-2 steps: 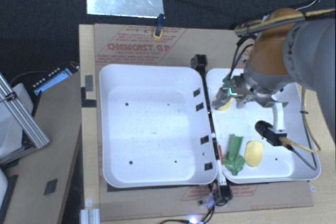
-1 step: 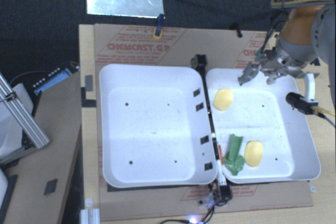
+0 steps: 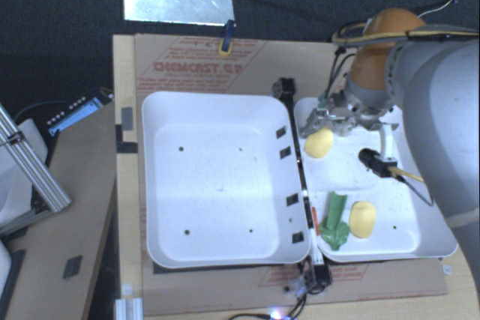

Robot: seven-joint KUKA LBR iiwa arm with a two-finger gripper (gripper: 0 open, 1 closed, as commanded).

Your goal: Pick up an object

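Now the jaws sit just beside a rounded pale-yellow lump in the right-hand white bin; their spread, can't tell

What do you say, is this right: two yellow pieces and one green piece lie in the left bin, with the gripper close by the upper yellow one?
Wrong bin. The camera view shows the upper yellow piece, the lower yellow piece and the green piece lying in the right bin, not the left. The gripper is indeed close by the upper yellow one.

right bin partly hidden by arm, arm cropped
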